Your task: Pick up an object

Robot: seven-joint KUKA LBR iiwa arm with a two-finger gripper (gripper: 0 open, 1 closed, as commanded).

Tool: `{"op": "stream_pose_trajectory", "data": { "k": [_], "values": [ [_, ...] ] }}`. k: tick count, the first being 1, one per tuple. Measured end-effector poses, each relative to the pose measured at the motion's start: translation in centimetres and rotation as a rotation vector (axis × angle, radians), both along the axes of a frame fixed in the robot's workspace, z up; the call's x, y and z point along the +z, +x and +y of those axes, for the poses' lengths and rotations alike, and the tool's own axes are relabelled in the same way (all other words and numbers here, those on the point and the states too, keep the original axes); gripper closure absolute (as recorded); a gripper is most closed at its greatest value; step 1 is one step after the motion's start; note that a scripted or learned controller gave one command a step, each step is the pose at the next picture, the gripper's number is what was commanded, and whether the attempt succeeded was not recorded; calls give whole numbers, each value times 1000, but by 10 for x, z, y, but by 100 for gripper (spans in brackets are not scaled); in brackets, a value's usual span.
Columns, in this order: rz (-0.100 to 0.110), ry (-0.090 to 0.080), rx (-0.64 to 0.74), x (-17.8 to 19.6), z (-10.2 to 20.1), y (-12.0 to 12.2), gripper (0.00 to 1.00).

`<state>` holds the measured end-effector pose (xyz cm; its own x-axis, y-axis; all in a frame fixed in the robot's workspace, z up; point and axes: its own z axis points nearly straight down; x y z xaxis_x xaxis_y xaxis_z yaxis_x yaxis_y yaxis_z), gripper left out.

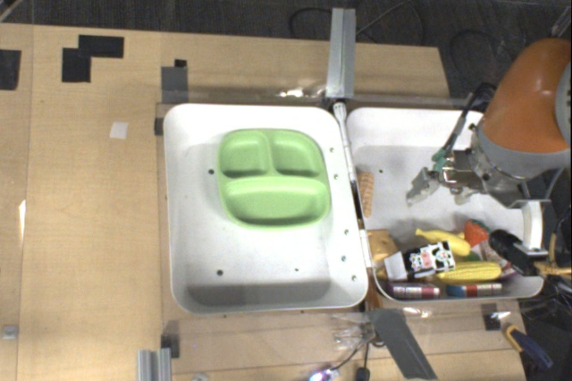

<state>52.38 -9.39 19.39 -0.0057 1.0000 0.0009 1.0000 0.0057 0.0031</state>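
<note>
Arm reaches in from the right, hand [427,183] angled down-left, fingers spread apart.

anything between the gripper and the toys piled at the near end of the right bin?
Nothing visible. The gripper hangs over bare floor of the right bin; the toy pile lies beyond it, toward the near wall, with open space between.

arm [536,115] cut off at right edge, clutter [451,263] too jumbled to identify

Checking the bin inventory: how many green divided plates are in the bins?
1. The green divided plate lies face up in the left bin. The right bin holds a heap of small items along its near edge, which could hide something.
</note>
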Motion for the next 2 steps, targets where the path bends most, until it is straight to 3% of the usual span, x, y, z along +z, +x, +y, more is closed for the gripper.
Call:
{"op": "stream_pose_trajectory", "data": {
  "k": [1,2],
  "values": [
    [1,0,-95,-95,-14,-21,0],
    [-27,-9,242,-100,-14,-28,0]
  ]
}}
